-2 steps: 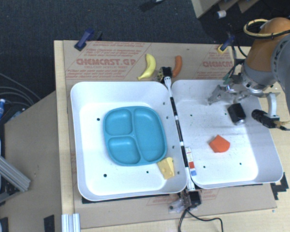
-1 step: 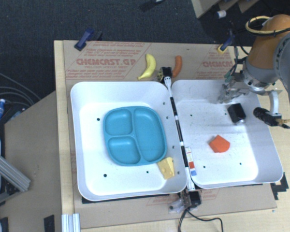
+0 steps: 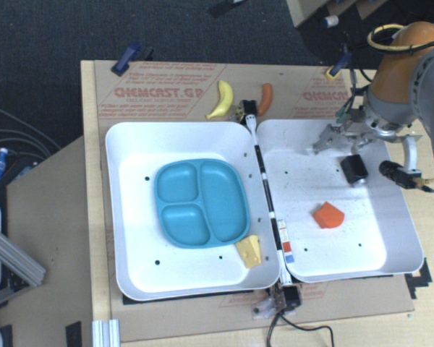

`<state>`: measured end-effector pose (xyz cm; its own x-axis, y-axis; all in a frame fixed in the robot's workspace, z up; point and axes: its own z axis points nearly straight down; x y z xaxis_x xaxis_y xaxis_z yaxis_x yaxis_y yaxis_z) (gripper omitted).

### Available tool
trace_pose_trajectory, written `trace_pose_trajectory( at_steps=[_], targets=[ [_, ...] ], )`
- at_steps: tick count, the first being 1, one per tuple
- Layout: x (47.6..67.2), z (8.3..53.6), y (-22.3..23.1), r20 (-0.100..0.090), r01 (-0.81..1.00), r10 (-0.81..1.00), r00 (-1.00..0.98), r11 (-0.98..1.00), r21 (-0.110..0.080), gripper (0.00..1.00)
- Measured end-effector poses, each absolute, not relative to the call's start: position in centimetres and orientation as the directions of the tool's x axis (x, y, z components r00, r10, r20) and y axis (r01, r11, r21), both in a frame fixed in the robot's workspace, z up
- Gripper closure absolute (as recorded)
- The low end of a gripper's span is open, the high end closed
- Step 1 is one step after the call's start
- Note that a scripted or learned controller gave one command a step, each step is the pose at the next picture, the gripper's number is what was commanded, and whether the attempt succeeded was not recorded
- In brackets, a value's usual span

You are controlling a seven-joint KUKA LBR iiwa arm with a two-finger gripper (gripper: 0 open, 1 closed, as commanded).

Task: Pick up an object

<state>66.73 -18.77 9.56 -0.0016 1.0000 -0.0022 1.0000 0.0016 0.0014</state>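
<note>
An orange block (image 3: 328, 215) lies in the right bin (image 3: 390, 255), a little right of that bin's middle. A yellow wedge (image 3: 249, 251) rests in the left bin (image 3: 123, 194), by the lower right corner of a blue divided tray (image 3: 201, 202). My gripper (image 3: 356, 168) hangs over the upper part of the right bin, above and slightly right of the orange block and apart from it. I see nothing held in it.
A banana (image 3: 220, 100) and a small orange sausage-shaped piece (image 3: 265, 98) lie on the bench behind the bins. The arm's grey body with its orange band (image 3: 401, 71) fills the upper right. A black clip joins the bins at their shared rim (image 3: 260, 165).
</note>
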Motion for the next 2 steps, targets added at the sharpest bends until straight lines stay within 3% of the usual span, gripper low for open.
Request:
trace_pose_trajectory(
  at_steps=[1,2],
  targets=[
    [66.7,8.5,-19.8,-0.001,1.0,1.0,0.0,0.0,0.001,0.0],
    [66.8,9.6,-19.8,-0.003,1.0,1.0,-0.001,0.001,0.004,1.0]
  ],
)
